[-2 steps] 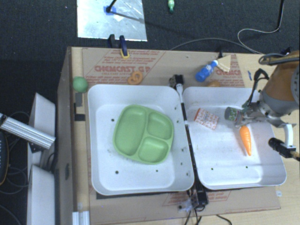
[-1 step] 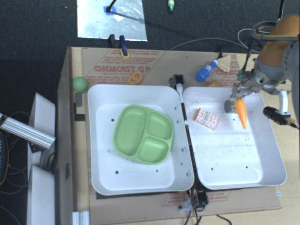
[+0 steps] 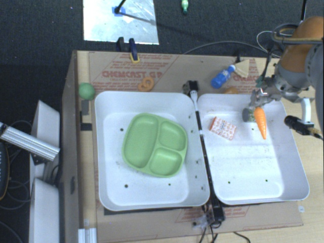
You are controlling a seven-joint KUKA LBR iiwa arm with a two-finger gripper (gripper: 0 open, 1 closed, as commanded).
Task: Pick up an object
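The 2 white bins [image 3: 243,186] look like smooth, slightly glossy plastic. In the left one, the green divided plate [image 3: 154,145] is matt plastic. Behind the bins the brown board [image 3: 136,70] reads as printed cardboard; beyond it lies a shiny, crinkled silvery sheet [image 3: 119,15].

One fixed camera looks down at a slant on the desk [image 3: 167,67], framing both white bins [image 3: 152,199].
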